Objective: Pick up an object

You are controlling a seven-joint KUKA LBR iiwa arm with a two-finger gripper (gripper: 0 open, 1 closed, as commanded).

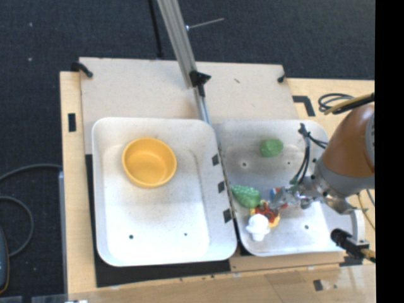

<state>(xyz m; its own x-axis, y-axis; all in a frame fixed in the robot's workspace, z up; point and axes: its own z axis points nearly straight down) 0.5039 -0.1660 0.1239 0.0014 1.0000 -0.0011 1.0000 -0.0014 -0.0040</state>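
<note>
A: Big picture first: two white bins side by side on the bench, the left bin (113, 232) carrying a yellow bowl (149, 161) toward its upper left

B: And the arm (353, 150), grey with that orange band, leans in from the right over the right bin (309, 235)

A: Its gripper (284, 201) sits low near the bin's middle, just beside a small red and yellow toy (270, 213). Whether the pincer is wide or narrow, I cannot tell; cables and clutter blur it

B: Smaller pieces now: a green object (245, 195) left of the gripper, a white one (257, 226) just below the toy, and a green lump (272, 147) well apart near the bin's top
</note>
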